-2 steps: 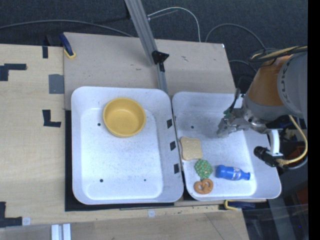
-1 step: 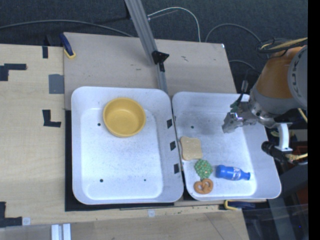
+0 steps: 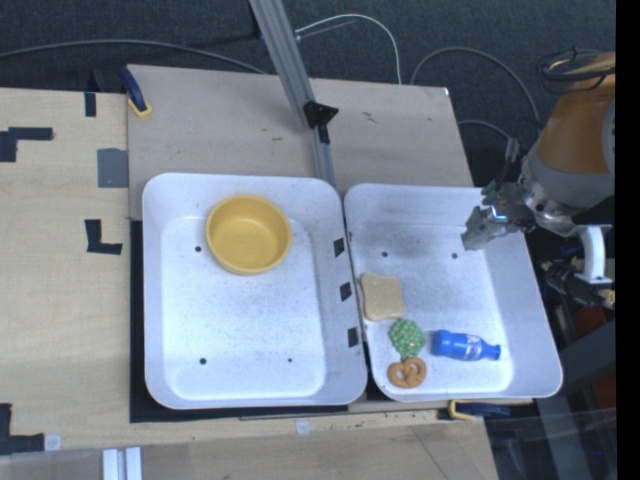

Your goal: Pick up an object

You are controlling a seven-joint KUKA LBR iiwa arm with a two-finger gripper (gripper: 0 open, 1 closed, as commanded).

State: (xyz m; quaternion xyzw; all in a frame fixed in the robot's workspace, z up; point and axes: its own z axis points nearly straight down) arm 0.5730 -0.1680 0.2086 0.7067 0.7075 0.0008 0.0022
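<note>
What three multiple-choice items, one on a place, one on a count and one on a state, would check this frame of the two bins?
1. Where is the yellow bowl?
A. In the left bin
B. In the right bin
C. On the bench outside the bins

2. How many things lie in the right bin?
A. Two
B. Four
C. Six

3. How does the blue bottle sit?
A. Standing upright
B. Lying on its side
C. Held between the fingers of the gripper

Answers:
1. A, as the bowl rests in the far part of the left bin.
2. B, as there are a tan sponge, a green toy, a pretzel and the bottle.
3. B, as it lies lengthwise on the bin floor, apart from the gripper over the bin's far right side.
</note>
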